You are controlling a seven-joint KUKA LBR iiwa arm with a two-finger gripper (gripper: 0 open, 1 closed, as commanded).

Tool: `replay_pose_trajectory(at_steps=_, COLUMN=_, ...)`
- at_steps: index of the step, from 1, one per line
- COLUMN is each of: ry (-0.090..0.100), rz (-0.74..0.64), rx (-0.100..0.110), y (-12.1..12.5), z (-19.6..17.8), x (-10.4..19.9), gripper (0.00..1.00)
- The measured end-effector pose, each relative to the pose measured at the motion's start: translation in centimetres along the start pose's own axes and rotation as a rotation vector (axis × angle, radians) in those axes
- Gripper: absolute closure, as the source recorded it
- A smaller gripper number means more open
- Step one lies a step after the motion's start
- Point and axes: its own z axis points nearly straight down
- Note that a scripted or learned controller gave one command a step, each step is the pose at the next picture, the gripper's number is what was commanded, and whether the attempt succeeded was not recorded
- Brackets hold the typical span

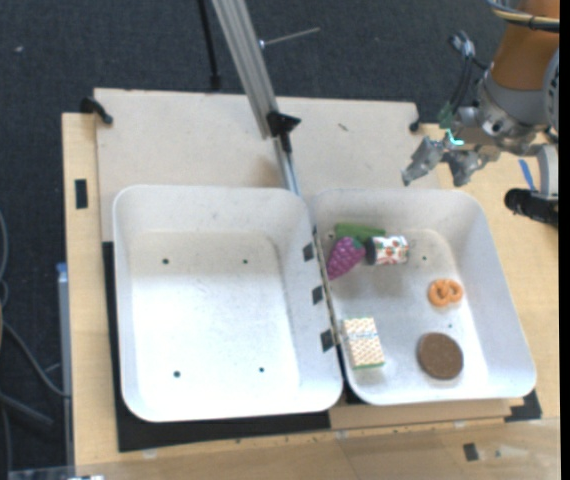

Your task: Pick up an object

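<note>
Camera view, left to right: the left bin point(215, 298), then the right bin point(485, 268) holding purple grapes point(344, 257), a small carton point(363, 341), a can point(388, 250), a brown disc point(440, 356) and an orange pretzel point(445, 292). Beyond its far rim, the gripper point(437, 164) hovers, fingers spread and holding nothing. Approach stage, I judge; next it must descend over one object.

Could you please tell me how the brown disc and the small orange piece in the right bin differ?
The brown disc is larger, dark and evenly round; the orange piece is smaller, bright and lumpy in outline. The disc lies nearer the bin's front edge, the orange piece behind it. Both lie loose in the right bin.
</note>
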Motion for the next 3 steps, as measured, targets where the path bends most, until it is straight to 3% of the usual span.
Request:
replay_pose_trajectory(at_steps=1, ry=-0.005, rz=-0.003, rx=-0.004, y=0.1, z=-0.4, x=-0.1, gripper=0.0)
replay_pose_trajectory(at_steps=3, ry=-0.003, rz=0.001, rx=0.001, y=-0.9, z=11.4, x=0.2, gripper=0.0)
